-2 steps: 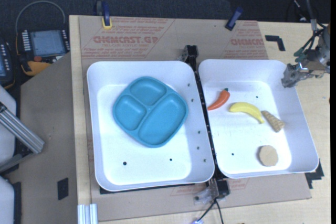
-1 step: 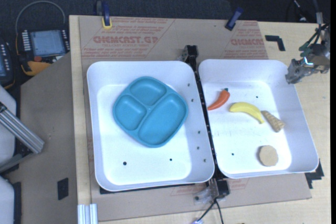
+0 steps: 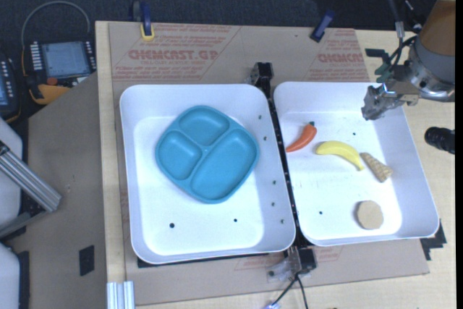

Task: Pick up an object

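Camera view shows your claw (image 3: 373, 106), whose state you cannot tell, above the right bin's (image 3: 416, 155) two-o'clock edge, nothing lifted, the banana (image 3: 338, 151) lying mid-bin toward seven o'clock.

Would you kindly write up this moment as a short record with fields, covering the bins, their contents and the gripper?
left bin: holds a blue divided plate
right bin: holds four small items
carrot: orange, near the bin's left wall
banana: yellow, right of the carrot
cone: tan, by the banana's right end
round biscuit: tan, toward the near right corner
gripper: over the right bin's far right part, nothing seen between its fingers
task status: no object picked up yet
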You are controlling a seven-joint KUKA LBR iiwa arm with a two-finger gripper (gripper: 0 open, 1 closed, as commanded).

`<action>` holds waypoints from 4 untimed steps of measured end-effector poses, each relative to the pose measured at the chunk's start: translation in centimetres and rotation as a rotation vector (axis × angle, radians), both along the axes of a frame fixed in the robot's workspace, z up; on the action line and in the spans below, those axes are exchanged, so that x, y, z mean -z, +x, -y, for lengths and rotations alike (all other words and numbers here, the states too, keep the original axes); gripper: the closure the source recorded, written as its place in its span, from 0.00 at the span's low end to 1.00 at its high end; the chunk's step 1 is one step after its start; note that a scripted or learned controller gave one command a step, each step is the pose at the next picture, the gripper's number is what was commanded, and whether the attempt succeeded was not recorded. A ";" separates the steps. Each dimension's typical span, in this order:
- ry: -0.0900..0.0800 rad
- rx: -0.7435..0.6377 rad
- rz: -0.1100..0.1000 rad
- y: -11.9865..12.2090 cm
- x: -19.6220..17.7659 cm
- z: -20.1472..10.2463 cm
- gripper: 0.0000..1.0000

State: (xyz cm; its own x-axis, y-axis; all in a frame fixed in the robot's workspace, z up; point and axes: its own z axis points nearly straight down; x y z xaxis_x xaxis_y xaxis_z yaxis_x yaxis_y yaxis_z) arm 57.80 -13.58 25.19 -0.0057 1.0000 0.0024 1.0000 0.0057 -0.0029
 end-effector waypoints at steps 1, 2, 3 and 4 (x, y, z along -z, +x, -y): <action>0.000 0.000 0.000 0.5 1.4 -4.9 1.00; -0.001 0.000 0.004 1.4 1.3 -9.8 1.00; -0.001 0.000 -0.001 1.6 2.6 -15.5 1.00; -0.001 -0.001 0.003 0.9 1.9 -21.6 1.00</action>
